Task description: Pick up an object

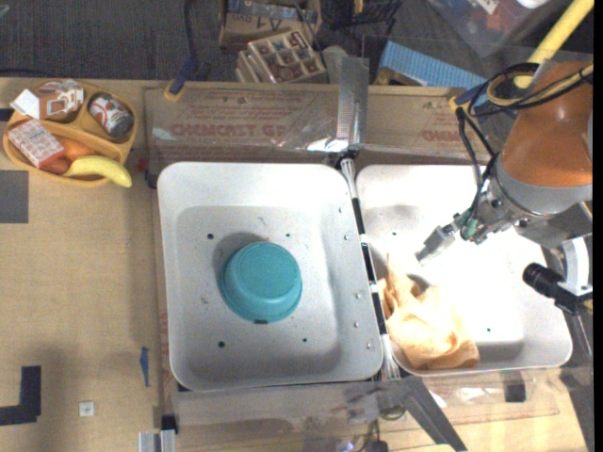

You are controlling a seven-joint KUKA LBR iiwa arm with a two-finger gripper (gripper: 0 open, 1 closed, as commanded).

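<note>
A teal bowl (262, 281) lies upside down in the middle of the left bin (188, 215). A crumpled orange cloth (426, 323) sits in the front left corner of the right bin (528, 337), against the divider. My gripper (433, 245) reaches in from the right and points down-left, over the right bin's floor. It is just above and behind the cloth's upper edge. I see nothing held at its tip. The arm's orange band (551, 149) is at the right edge.
The rims of the two bins meet at a ridge (363, 243) between them. A yellow tray (66, 139) with toy food and a banana (102, 169) lies on the bench at the far left. Cardboard (254, 125) borders the bins at the back. Cables (476, 130) trail beside the arm.
</note>
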